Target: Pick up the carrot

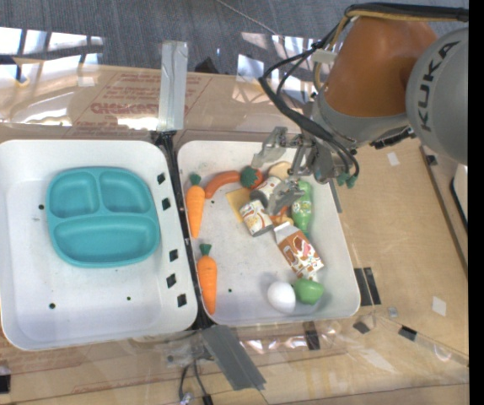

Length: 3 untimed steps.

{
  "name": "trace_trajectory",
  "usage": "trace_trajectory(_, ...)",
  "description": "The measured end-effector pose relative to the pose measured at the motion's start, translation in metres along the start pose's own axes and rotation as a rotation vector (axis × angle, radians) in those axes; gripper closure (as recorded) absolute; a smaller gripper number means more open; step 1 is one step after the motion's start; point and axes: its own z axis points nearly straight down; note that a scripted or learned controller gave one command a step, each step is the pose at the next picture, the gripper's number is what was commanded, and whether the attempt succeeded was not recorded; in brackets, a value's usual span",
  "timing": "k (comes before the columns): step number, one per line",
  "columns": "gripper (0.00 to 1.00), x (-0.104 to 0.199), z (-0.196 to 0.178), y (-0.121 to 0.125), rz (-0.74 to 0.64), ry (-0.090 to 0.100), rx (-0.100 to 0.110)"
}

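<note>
Hovering at the upper middle of the right bin [225,310], the gripper [282,171] hangs with its fingers spread and nothing between them. Two carrots lie against that bin's left wall, well left of the jaws: the upper carrot [195,209] and the lower carrot [207,281], both long axes running top-to-bottom in frame. Upper one's nearer, so I'd expect a leftward shift.

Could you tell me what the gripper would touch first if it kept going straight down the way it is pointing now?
Probably the small carton under the gripper, not a carrot; depth is unclear from above.
</note>
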Motion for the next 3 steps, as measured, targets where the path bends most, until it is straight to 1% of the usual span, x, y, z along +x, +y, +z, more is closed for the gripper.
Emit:
trace_trajectory(1,0.00,0.001,0.115,0.013,0.156,0.008,-0.003)
trace_trajectory(2,0.00,0.000,0.162,0.022,-0.321,-0.009,0.010)
trace_trajectory(3,0.00,0.040,0.090,-0.002,-0.496,-0.006,0.002)
